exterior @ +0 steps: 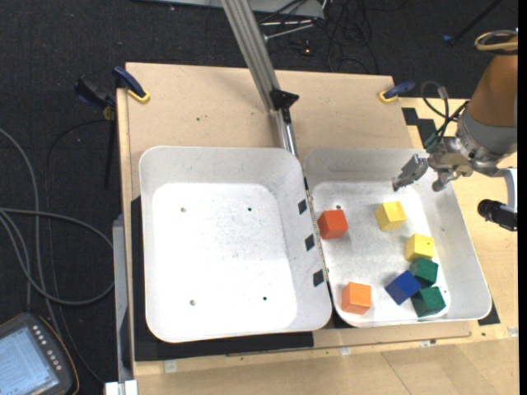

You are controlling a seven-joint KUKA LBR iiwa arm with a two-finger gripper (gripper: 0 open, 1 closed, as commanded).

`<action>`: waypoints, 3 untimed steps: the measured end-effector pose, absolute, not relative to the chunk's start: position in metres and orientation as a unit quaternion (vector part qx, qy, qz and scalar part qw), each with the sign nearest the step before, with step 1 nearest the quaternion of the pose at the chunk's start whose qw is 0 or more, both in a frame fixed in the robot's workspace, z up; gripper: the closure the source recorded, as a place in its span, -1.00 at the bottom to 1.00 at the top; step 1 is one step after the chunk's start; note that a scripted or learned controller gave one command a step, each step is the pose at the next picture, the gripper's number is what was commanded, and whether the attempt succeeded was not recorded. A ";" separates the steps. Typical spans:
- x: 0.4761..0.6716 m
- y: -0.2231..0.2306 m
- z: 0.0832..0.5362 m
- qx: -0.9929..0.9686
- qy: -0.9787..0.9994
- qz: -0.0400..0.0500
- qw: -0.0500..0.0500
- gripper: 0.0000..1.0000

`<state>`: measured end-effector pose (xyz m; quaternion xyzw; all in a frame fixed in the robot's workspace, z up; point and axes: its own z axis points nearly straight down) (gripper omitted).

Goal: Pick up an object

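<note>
The claw (422,174) hangs at the right bin's (461,245) upper right, seemingly spread and gripping nothing; the nearest yellow block (390,214) sits just below, loose for picking.

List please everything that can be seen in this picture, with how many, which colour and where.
orange blocks: 2, orange, right bin; one near its left wall, one near its front edge
yellow blocks: 2, yellow, right bin; one in the middle, one toward the right
green blocks: 2, dark green, right bin, front right corner
blue block: 1, blue, right bin, beside the green ones
bins: 2, white, side by side; left bin, right bin
clamps: 2, blue and yellow, bench back corners
gripper: 1, grey, open, over the right bin's back right part, holding nothing
</note>
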<state>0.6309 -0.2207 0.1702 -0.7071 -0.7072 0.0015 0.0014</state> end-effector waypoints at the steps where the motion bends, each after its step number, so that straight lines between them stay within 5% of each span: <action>1: 0.625 -0.223 0.108 -0.707 -0.707 0.002 0.002 -1.00; 2: 0.626 -0.222 0.095 -0.707 -0.707 0.000 0.000 -1.00; 3: 0.627 -0.222 0.106 -0.707 -0.708 -0.001 -0.002 1.00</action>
